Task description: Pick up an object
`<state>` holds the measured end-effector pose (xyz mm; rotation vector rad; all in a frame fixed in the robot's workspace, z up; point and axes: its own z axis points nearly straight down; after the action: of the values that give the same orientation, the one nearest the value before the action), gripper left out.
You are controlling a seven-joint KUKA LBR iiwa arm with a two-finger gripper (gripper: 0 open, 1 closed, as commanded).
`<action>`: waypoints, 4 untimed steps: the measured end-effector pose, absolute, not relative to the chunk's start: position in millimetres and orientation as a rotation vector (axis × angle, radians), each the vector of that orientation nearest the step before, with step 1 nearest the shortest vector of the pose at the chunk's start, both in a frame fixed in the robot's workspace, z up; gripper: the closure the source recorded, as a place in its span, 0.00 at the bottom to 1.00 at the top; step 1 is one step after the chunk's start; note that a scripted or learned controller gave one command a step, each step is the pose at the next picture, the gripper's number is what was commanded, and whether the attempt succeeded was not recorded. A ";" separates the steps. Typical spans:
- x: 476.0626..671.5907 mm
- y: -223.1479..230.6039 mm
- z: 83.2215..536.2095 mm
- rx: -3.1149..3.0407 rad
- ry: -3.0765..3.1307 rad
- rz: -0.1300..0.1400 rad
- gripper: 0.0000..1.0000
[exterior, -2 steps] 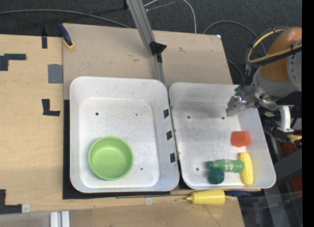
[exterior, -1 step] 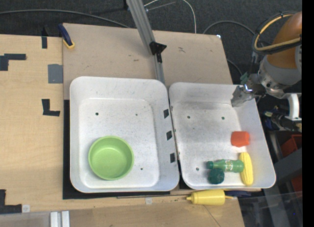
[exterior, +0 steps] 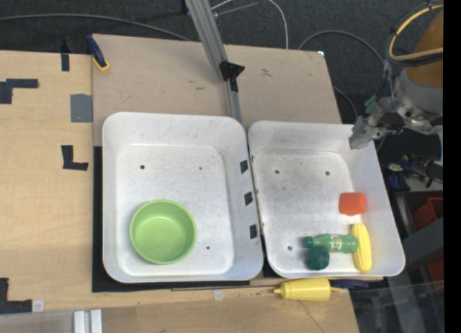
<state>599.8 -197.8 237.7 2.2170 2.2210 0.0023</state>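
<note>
At the bottom edge of the frame, a yellow bottle (exterior: pixel 305 290) lies on the counter (exterior: pixel 158 72), just outside the right bin (exterior: pixel 302 144). Inside that bin's lower right corner cluster a green bottle (exterior: pixel 330 243), a dark teal piece (exterior: pixel 316 258), a yellow banana-like toy (exterior: pixel 361 246) and, slightly higher, an orange block (exterior: pixel 352 204). A green bowl (exterior: pixel 163 231) sits in the left bin (exterior: pixel 173 126). The jaws (exterior: pixel 360 137) hover at the right bin's upper right rim, holding nothing; their opening cannot be judged. The orange block, standing apart, seems the cleanest target: centre over it before descending.
</note>
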 end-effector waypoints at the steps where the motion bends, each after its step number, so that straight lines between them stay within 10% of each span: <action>1: 591.6 -153.3 229.7 2.218 2.227 -0.002 1.00; 4: 581.1 -6.3 218.8 2.217 2.231 -0.002 1.00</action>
<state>581.1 -6.3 218.8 2.2168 2.2307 -0.0019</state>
